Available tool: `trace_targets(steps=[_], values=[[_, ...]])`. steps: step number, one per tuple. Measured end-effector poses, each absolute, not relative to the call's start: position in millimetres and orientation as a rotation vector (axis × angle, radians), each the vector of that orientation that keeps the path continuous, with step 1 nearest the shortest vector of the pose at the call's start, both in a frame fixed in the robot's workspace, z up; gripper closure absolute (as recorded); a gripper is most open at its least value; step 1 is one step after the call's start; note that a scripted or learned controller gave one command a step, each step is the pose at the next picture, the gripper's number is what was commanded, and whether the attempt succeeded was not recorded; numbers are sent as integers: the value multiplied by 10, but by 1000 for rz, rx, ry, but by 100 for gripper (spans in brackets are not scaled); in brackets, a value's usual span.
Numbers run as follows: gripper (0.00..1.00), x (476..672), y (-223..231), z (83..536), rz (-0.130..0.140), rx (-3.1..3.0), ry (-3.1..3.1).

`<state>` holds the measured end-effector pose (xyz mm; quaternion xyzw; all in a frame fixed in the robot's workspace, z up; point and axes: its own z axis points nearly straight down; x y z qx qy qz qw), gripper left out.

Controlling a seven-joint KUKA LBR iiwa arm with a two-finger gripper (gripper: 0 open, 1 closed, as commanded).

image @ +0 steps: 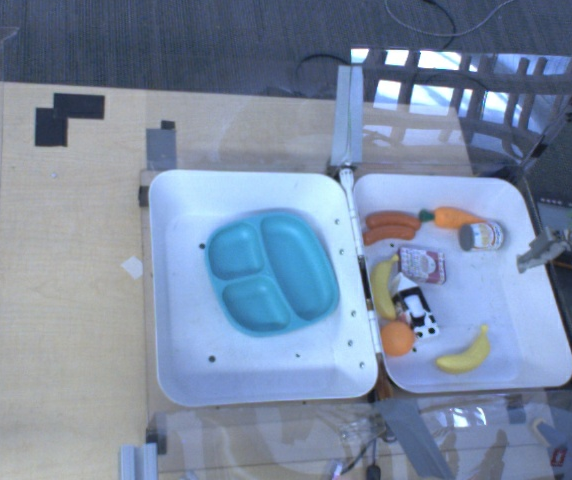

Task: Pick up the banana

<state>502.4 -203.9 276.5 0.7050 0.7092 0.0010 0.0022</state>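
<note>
A yellow banana (464, 353) lies in the right bin (541, 368), near its front wall. A second long yellow fruit (382, 286) rests against that bin's left wall. My gripper (544, 252) is a small grey shape hovering at the bin's right rim, well to the right of the banana and farther back. Nothing is seen in it.
The right bin also holds two sausages (391, 227), a carrot (456, 217), a small jar (481, 235), a reddish packet (422, 265), a black-and-white cow toy (416, 311) and an orange (398, 339). A blue divided plate (271, 272) sits in the left bin (181, 348).
</note>
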Motion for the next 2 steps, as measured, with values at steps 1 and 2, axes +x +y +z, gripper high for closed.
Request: trace_targets(steps=[1,2], values=[[0,4879,-1650,1401,2,2074,2357],[0,4913,-2058,893,10,1981,2424]])
